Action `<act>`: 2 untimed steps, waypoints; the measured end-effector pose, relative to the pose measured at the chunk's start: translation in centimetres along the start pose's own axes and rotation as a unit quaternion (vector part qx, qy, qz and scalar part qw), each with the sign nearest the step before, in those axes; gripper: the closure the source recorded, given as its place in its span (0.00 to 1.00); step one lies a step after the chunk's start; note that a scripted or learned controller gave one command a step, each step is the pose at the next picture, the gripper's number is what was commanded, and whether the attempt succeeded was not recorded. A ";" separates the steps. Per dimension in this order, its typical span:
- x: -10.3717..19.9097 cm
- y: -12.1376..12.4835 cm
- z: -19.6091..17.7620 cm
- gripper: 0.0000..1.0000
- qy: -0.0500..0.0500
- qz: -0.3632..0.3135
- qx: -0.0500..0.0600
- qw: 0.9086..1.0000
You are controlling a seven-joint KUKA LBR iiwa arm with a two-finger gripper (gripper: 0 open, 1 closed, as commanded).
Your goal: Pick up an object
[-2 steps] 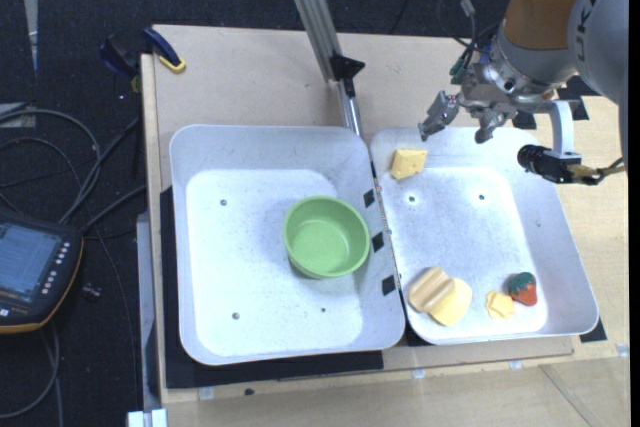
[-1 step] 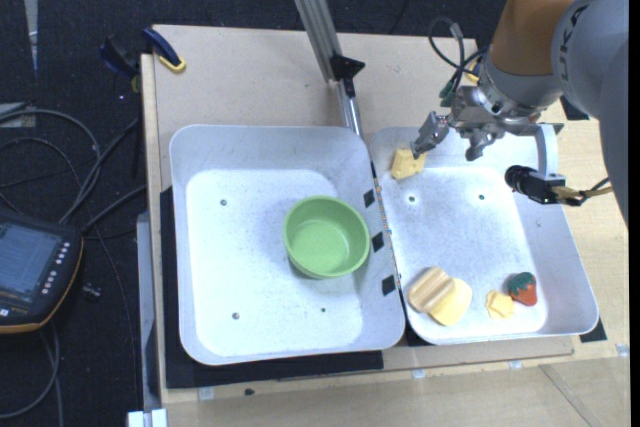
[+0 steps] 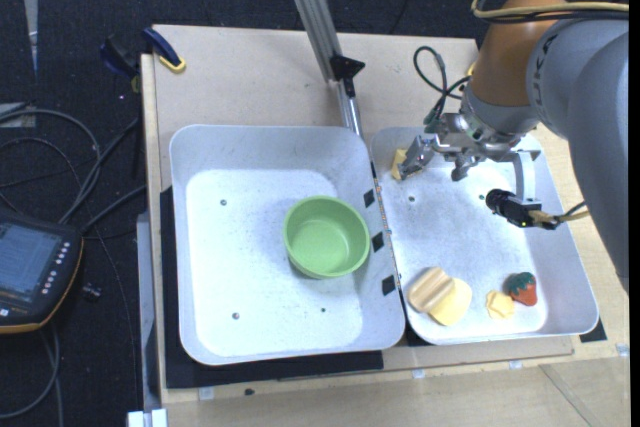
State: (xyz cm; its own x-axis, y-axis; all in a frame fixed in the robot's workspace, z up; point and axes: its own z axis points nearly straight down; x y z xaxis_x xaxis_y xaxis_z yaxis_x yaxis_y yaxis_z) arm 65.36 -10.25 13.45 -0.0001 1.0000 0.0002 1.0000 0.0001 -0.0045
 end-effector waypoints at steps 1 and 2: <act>0.0 -0.1 4.1 0.00 0.000 0.000 0.000 1.000; 0.0 0.0 2.9 1.00 0.000 0.000 -0.003 1.000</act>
State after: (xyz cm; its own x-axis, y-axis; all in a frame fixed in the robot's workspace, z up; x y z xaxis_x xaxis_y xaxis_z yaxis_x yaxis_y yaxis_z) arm 65.40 -10.25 10.58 0.0001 1.0000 -0.0002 1.0000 -0.0001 0.0008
